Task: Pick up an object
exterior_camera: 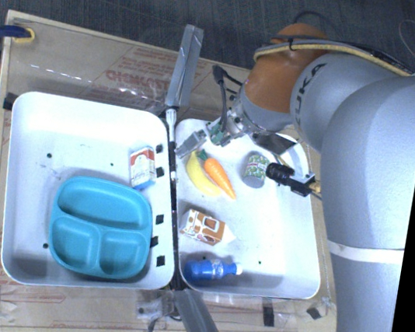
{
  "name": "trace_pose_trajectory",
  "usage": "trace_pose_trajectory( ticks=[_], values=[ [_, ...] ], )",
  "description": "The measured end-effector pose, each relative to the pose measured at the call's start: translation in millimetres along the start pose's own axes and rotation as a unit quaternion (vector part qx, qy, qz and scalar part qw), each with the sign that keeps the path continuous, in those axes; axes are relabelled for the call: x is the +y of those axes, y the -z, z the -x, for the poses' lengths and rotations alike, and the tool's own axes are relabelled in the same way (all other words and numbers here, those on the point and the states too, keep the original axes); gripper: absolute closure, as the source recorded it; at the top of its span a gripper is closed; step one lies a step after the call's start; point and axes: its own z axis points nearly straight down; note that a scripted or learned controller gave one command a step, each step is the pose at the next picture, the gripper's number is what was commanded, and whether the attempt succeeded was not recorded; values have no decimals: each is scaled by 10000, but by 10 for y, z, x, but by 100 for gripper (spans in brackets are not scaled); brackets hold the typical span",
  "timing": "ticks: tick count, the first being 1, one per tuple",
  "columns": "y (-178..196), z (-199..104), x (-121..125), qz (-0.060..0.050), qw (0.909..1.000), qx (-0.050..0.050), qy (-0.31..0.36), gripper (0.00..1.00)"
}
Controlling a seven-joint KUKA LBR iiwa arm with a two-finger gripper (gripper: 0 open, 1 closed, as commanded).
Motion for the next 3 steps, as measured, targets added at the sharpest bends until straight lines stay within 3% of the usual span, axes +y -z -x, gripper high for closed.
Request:
trace_pose_trajectory(
  ticks=[1,2,3],
  values=[
    [-168,-12,-152,-103,9999,62,-45,0],
    [-89,-20,-132,-103,9999,75,-27,100],
    [-90,-19,-133,-104,9999,74,-28,0]
  ],
)
